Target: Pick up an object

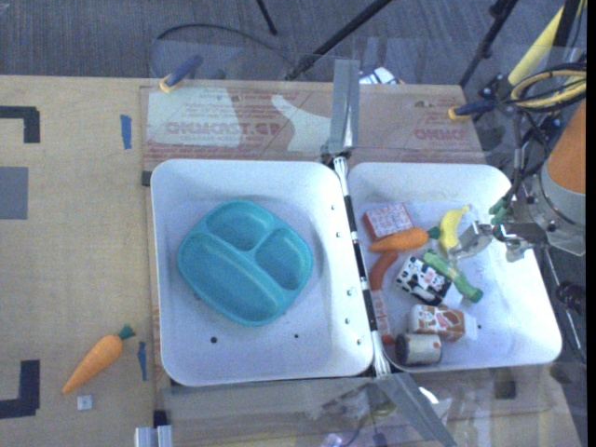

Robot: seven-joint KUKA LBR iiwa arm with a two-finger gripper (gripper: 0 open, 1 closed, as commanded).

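Observation:
The right bin (521, 315) holds several small items: a yellow banana (453, 223), an orange carrot (399, 241), a red box (388, 220), a red sausage (380, 269), a black-and-white cow-patterned block (424, 281), a green stalk-like piece (458, 280), a small carton (438, 321) and a can (419, 348). My gripper (477, 237) reaches in from the right and hangs low over the bin. It sits just right of the banana and above the green piece. Nothing is visibly held in it.
The left bin (177, 194) holds a teal divided plate (245, 261). A second carrot (93, 361) lies on the bench outside the bins at lower left. A metal divider (358, 259) separates the bins. Cables and stands crowd the upper right.

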